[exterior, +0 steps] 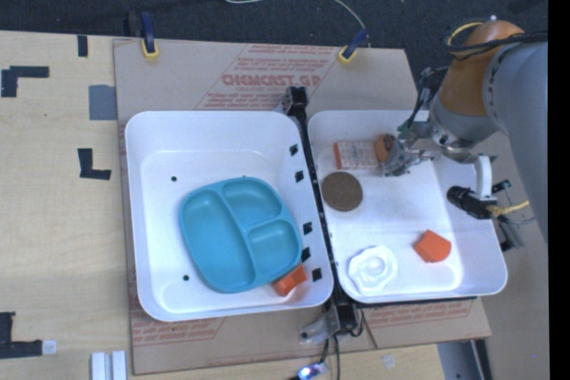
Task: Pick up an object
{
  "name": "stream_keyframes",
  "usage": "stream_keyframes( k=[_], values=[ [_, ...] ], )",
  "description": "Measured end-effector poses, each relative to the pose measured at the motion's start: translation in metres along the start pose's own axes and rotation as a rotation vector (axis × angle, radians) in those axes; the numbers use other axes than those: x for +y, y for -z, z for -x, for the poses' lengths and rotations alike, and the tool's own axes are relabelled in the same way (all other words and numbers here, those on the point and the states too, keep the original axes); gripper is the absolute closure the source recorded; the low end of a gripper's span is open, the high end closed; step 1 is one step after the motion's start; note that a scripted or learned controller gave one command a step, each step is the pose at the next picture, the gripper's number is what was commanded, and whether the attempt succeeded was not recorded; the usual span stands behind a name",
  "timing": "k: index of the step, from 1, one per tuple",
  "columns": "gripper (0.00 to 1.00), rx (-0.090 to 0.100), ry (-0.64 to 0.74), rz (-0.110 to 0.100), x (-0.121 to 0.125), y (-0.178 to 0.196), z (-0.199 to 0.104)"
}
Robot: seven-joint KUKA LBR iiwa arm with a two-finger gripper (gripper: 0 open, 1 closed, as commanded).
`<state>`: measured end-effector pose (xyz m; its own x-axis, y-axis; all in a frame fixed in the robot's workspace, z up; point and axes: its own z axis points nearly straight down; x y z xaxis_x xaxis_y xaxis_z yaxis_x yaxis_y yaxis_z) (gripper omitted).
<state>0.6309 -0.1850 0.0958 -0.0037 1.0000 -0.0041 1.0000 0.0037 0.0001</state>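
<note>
Even, fairly bright light falls from above, and the two white bins read almost blown out, their walls losing detail. Shadows are soft and short: a faint one hugs the blue divided tray. The dark floor beyond the worktop is grainy. The whole picture is slightly soft, and the arm nearest the camera is blurred.

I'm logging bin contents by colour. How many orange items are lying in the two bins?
2. One orange block lies in the right bin, near its right wall. A second orange piece sits in the left bin, beside the blue tray; more may be hidden beneath it.
</note>
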Motion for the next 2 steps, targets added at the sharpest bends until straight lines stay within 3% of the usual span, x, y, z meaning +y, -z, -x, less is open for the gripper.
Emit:
stream_keyframes(
  k=[2],
  values=[
    [1.0, 0.003, -0.002, 0.002, 0.0, 0.104, 0.006]
  ],
)
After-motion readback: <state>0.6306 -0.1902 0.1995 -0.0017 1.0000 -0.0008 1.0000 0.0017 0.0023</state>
